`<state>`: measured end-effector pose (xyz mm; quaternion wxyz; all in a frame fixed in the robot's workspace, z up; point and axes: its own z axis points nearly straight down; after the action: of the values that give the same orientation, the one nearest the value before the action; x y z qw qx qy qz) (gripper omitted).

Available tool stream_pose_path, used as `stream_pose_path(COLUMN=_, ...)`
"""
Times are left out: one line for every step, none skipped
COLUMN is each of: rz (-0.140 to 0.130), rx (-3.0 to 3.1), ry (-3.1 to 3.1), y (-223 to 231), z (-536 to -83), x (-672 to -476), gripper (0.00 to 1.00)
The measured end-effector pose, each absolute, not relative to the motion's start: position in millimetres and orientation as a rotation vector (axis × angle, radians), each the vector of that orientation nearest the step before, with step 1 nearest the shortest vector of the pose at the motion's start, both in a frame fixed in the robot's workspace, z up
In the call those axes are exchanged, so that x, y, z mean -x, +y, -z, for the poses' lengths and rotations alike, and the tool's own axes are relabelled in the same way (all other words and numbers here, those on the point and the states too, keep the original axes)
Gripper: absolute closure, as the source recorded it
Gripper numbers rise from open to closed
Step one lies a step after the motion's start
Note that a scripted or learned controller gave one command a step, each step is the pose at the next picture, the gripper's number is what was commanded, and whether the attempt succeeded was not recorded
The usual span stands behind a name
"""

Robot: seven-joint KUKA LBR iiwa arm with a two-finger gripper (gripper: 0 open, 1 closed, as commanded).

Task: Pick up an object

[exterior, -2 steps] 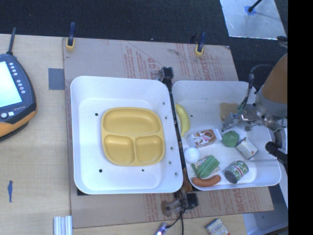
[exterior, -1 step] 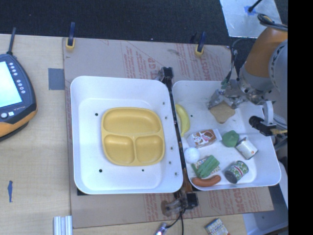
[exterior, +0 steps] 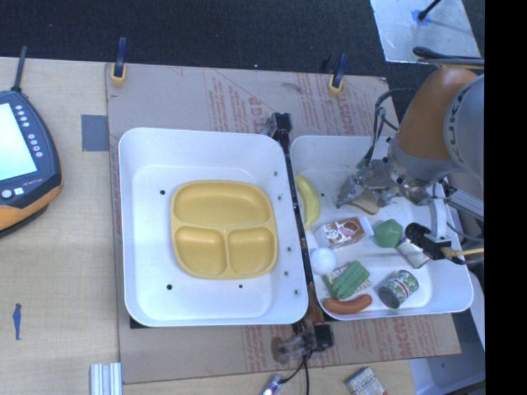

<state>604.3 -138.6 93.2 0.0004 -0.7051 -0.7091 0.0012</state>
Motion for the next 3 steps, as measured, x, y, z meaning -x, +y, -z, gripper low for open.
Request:
stream_pose_path(rz=-0.001, rx=2.216, ry=-2.225, y=-155, z=-92, x=-656.7, gripper=0.0)
stream_pose_path(rz=-0.001, rx=2.213, ry=-2.228, y=-155, z=-104, x=-657.3, gripper=1.0)
stream_pose_path(rz=-0.002, rx=2.218, ry=-2.222, y=-179, z=-166, x=-596.7, gripper=1.0)
